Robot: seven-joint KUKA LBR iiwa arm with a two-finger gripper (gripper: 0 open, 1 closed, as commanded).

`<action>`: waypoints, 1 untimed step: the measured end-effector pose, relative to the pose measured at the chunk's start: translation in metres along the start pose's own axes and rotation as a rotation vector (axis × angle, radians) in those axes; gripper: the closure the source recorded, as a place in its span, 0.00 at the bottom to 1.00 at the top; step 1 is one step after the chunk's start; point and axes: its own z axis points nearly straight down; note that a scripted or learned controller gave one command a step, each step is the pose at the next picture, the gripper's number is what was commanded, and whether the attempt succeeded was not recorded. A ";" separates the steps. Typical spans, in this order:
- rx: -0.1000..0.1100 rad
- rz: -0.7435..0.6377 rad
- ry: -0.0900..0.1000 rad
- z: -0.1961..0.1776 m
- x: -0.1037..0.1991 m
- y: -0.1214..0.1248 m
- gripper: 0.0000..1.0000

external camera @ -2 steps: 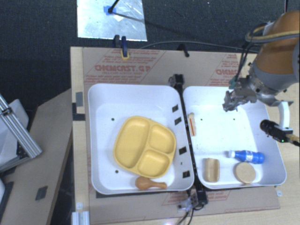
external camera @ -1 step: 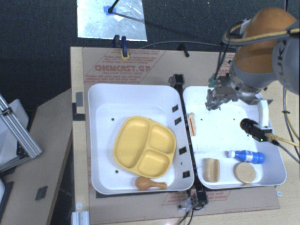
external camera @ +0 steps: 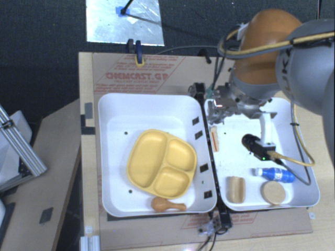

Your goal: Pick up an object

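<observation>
My gripper (external camera: 214,110) hangs over the far left corner of the right bin (external camera: 301,140), close to the wall between the two bins. Just below it a thin orange stick (external camera: 214,139) lies along that bin's left wall. A tan bread-like block (external camera: 235,189), a round tan disc (external camera: 274,192) and a blue and white tube (external camera: 274,174) rest near the front of the same bin. I see nothing held by the gripper.
The left bin (external camera: 118,124) holds a yellow divided plate (external camera: 161,162) and a tan drumstick-shaped piece (external camera: 167,205) by its front wall. The arm's grey and orange body (external camera: 277,46) covers the back of the right bin. A blue clamp (external camera: 138,50) stands behind the bins.
</observation>
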 end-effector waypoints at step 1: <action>0.000 -0.001 0.001 0.003 0.061 0.004 1.00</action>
